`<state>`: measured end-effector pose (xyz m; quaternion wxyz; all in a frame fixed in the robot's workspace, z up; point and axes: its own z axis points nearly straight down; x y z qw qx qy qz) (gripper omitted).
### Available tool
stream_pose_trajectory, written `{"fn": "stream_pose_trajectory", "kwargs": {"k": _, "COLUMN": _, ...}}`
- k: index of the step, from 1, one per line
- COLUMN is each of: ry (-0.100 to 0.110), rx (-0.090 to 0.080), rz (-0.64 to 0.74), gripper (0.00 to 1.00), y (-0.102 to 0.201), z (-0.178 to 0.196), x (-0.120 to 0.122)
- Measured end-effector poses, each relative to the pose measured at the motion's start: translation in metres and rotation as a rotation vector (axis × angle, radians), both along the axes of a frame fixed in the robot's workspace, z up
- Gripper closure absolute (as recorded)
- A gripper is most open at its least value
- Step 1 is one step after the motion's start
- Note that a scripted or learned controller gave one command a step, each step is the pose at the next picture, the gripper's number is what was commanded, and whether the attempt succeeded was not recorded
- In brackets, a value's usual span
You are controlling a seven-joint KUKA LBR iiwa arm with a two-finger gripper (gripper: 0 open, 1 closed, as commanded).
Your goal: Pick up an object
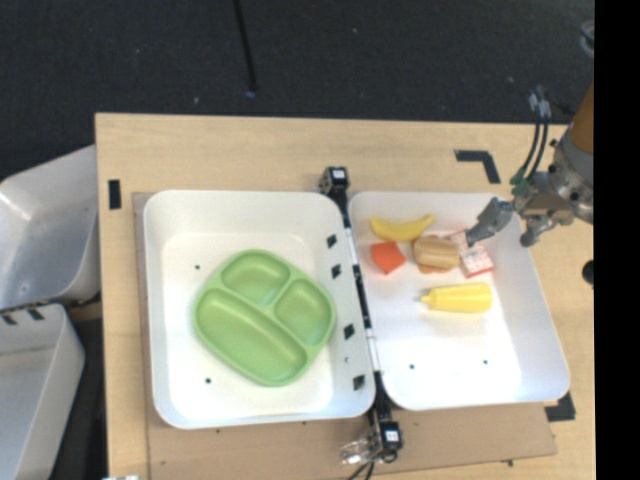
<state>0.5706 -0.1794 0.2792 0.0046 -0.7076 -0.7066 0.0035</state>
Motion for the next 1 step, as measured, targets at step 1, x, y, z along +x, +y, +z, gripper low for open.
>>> {"fn": "stream_pose_trajectory", "kwargs": {"k": 1, "ry": -0.012, "rx": -0.003, "rz": 0.003, "gripper": 0.00, "y": 0.0005, "z": 0.0072, "x": 0.0020}}
